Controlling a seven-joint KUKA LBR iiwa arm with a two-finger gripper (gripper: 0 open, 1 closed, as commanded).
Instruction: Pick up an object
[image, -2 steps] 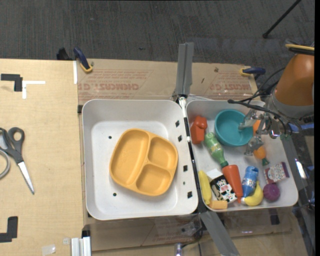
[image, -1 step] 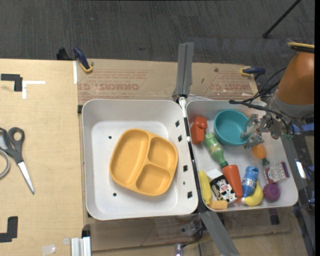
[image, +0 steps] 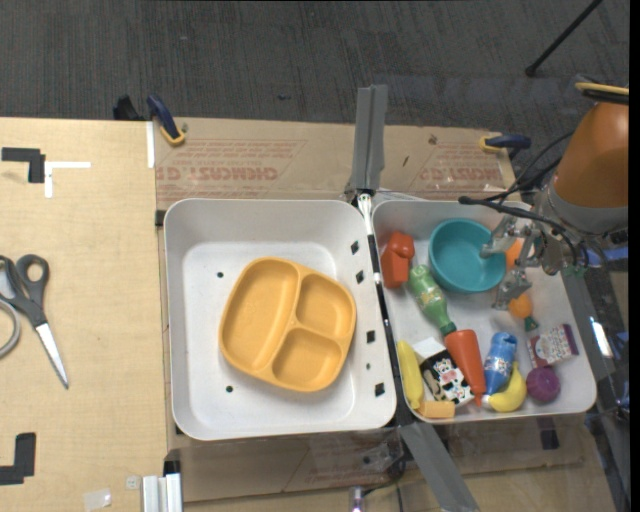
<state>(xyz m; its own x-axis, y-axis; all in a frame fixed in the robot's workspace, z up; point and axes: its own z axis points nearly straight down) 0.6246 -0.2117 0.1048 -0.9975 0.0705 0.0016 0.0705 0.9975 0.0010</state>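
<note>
My gripper (image: 512, 268) hangs over the right bin (image: 585, 330), at the right rim of a teal bowl (image: 462, 258). A small orange object (image: 520, 304) lies just below the gripper; whether it is touched is unclear. Around it in the bin lie a red-orange cup (image: 399, 257), a green bottle (image: 430, 296), a carrot (image: 466, 353), a banana (image: 409, 372), a blue bottle (image: 499, 362), a cow-patterned carton (image: 446, 380), a purple ball (image: 543, 384), a yellow fruit (image: 507, 395) and a pink packet (image: 553, 345).
The left bin (image: 190, 330) holds a yellow divided plate (image: 288, 323). Scissors (image: 38, 315) lie on the wooden bench at far left. A grey divider bar (image: 368, 140) stands between the bins at the back. Cables hang by the arm on the right.
</note>
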